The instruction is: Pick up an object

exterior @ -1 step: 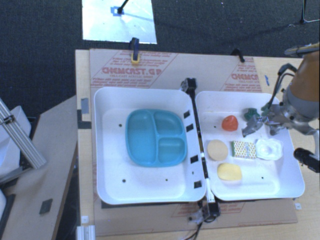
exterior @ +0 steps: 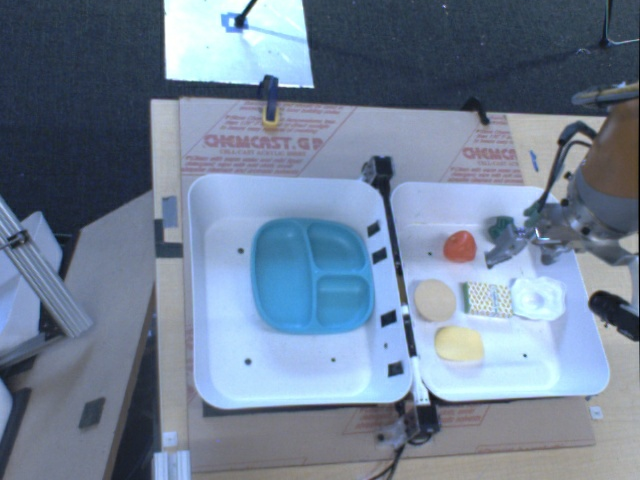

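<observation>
I've got the gripper (exterior: 520, 240) hovering at the upper right of the right bin (exterior: 430, 208), and I can't tell how it's set. Nothing sits in its grasp that I can see. Closest candidate is the red object (exterior: 460, 246), just left of the tool; the white piece (exterior: 538, 298) lies just below it. The patterned block (exterior: 487, 299), tan disc (exterior: 435, 300) and yellow piece (exterior: 459, 344) sit further down-left. I'd judge a short leftward shift, then descend.

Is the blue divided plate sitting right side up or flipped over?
Right side up: the blue divided plate lies flat in the left bin, its three compartments facing upward.
</observation>
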`<control>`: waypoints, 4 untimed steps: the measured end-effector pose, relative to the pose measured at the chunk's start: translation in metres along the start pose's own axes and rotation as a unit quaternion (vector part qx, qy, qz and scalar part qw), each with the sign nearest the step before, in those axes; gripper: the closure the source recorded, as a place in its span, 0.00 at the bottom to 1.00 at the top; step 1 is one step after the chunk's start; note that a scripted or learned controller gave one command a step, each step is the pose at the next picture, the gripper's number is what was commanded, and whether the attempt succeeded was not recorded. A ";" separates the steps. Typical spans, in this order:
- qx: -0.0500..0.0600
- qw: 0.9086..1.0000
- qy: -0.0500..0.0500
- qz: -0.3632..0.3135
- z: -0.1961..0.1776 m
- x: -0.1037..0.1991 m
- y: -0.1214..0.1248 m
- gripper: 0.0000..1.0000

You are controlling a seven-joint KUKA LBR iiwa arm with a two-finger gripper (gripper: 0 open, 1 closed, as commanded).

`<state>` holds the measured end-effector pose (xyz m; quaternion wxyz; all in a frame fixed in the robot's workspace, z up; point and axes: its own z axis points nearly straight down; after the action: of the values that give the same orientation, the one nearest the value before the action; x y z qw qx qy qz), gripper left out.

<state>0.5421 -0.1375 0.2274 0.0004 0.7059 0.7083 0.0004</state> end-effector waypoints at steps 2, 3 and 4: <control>0.003 1.000 0.001 0.001 0.125 0.002 -0.003 0.00; -0.003 1.000 -0.003 0.002 0.139 0.000 -0.001 0.00; -0.008 1.000 -0.002 0.001 0.126 0.001 0.003 1.00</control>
<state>0.5450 -0.1361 0.1015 0.0074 0.7067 0.7075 0.0046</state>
